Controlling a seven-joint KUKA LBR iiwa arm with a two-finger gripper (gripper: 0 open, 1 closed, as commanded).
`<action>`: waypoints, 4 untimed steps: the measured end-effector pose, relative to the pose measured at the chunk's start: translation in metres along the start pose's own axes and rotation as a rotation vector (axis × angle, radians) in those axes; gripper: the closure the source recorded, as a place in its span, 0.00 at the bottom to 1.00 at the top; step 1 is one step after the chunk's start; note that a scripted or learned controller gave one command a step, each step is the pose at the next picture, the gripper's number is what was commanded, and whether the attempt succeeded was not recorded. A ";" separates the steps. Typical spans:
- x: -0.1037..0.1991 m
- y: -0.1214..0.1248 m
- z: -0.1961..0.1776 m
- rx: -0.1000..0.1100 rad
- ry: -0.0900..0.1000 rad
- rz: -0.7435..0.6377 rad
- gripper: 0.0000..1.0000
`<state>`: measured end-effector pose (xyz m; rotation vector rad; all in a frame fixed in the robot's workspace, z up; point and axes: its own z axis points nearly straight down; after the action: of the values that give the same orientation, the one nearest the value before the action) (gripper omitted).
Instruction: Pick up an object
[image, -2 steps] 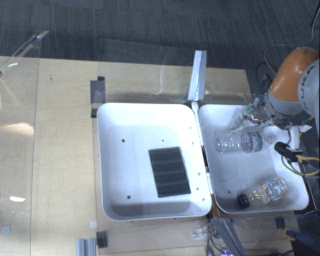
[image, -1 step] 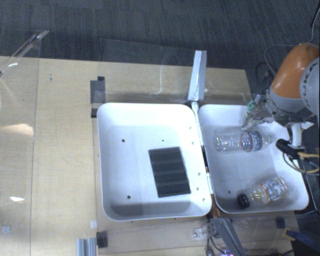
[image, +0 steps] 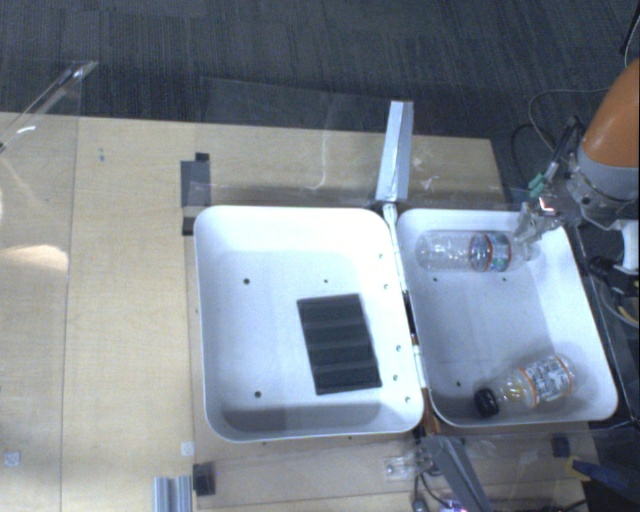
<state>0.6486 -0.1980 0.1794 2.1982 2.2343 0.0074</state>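
1. Nearest the camera, in the right bin (image: 590, 345), a clear bottle with a black cap (image: 528, 385) lies on its side in the near corner. Its long axis runs slantwise, with the cap toward the divider (image: 410, 320) between the bins and the base toward the right bin's outer wall.
2. Farther back in the right bin, a second clear bottle (image: 465, 251) lies on its side along the far wall, its long axis parallel to that wall. Its labelled end points away from the divider.
3. At that labelled end, the gripper (image: 527, 226) reaches over the right bin's far corner and looks to be touching or just beside the bottle. I cannot tell how its fingers stand or whether anything sits between them.
4. On the other side of the divider, a dark ribbed rectangular block (image: 339, 343) lies flat in the left bin (image: 230, 300).
5. Above the gripper, the arm's orange band (image: 612, 130) is cut off by the picture's edge.
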 end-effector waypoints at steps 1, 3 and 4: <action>0.000 0.000 0.000 0.000 0.000 0.000 0.00; 0.039 0.019 0.061 -0.053 -0.022 -0.163 0.00; 0.033 0.023 0.062 -0.027 -0.018 -0.304 0.00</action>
<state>0.6718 -0.1643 0.1180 1.8157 2.5147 0.0159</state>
